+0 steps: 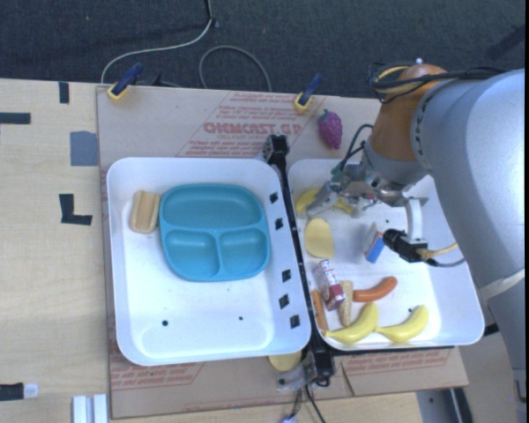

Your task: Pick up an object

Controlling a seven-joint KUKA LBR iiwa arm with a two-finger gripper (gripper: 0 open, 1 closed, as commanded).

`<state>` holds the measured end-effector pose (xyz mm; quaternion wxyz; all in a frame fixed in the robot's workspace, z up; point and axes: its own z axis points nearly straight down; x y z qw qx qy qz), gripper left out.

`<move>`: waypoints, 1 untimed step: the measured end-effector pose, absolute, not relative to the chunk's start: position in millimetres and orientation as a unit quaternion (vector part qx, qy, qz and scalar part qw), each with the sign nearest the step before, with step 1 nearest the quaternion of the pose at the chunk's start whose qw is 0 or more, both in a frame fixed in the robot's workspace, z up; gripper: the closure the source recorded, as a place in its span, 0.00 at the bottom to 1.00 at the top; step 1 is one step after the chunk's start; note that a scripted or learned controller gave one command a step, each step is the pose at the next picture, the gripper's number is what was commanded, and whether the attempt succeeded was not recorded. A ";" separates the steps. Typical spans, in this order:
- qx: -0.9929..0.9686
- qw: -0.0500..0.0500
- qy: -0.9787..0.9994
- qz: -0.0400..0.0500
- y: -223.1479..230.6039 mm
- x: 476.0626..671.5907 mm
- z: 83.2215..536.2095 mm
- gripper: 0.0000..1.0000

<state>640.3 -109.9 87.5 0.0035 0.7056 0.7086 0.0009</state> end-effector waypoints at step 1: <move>0.707 -0.008 0.707 -0.018 -105.7 661.3 83.5 0.00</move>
